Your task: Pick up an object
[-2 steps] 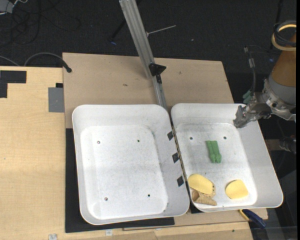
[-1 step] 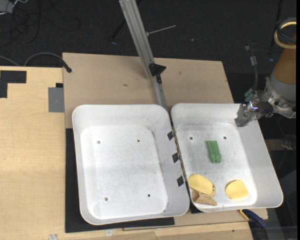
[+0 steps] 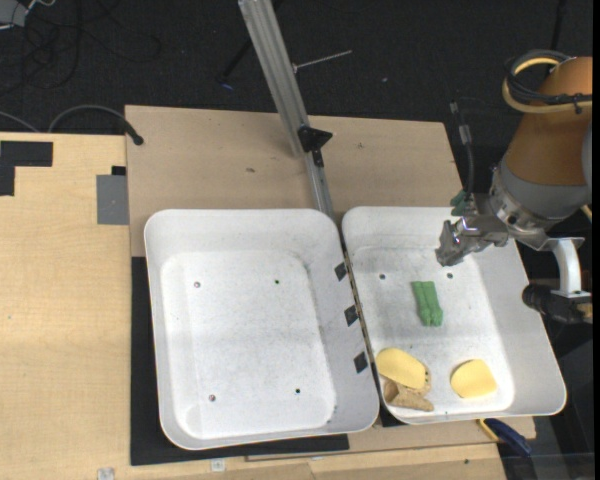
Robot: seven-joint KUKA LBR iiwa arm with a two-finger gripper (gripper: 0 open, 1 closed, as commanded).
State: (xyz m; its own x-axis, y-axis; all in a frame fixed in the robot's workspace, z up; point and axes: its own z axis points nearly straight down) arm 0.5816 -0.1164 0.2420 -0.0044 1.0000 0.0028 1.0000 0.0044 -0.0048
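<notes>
Camera view: right bin [image 3: 520, 298] holds a green block [image 3: 427, 303] and yellow pieces [image 3: 403, 368], gripper [image 3: 452, 248] above it, finger state unclear.

Green block [image 3: 427, 303] flat, mid right bin [image 3: 525, 338]

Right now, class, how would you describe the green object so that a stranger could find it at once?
Look at the right bin of the two white bins. Near its middle lies the green block, small and oblong, below the gripper. It is the only green thing there; its neighbours, nearer the bin's front edge, are yellow or tan.
</notes>
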